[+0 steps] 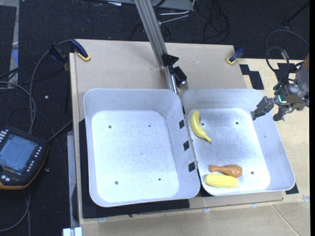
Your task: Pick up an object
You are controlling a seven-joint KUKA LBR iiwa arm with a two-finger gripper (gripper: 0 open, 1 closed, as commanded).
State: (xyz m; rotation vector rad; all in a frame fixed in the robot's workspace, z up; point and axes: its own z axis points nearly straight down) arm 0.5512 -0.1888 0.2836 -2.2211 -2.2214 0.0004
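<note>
The gripper (pixel 272 111) hangs spread wide, grasping nothing, over the right bin's (pixel 275 146) far edge (banana (pixel 198 126) well apart).

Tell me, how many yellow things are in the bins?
2, both in the right bin: a banana near its left wall, and a corn cob at the front edge, beside a brown drumstick.

Two bins sit side by side, the left bin (pixel 133 146) touching the right bin (pixel 263 146). In the right one, a banana (pixel 199 126) lies at ten o'clock (near the shared wall); a drumstick (pixel 227 169) and corn cob (pixel 221 181) lie at six o'clock, the cob in front.
</note>
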